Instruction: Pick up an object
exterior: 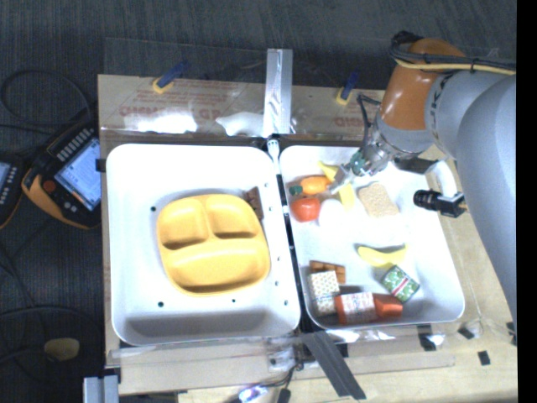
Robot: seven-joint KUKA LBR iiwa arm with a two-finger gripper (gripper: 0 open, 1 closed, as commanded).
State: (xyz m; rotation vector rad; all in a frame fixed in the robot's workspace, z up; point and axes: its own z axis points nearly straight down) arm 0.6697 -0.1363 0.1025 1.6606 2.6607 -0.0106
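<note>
Robotics lab, prob. a test rig; wooden bench (126, 99) w/ two white bins (117, 225) centre frame; teach pendant (71, 175) and cables (25, 91) on dark carpet (210, 7) at left; industrial arm (478, 124) upper right.

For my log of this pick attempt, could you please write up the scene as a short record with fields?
left bin: holds a yellow divided plate
right bin: holds the small items
items near the tool: tomato, orange piece, cracker
items at front of right bin: banana, green can, red bottle, checkered box
tool: low over the back of the right bin, beside the orange piece
grasp: fingers too small to judge
</note>
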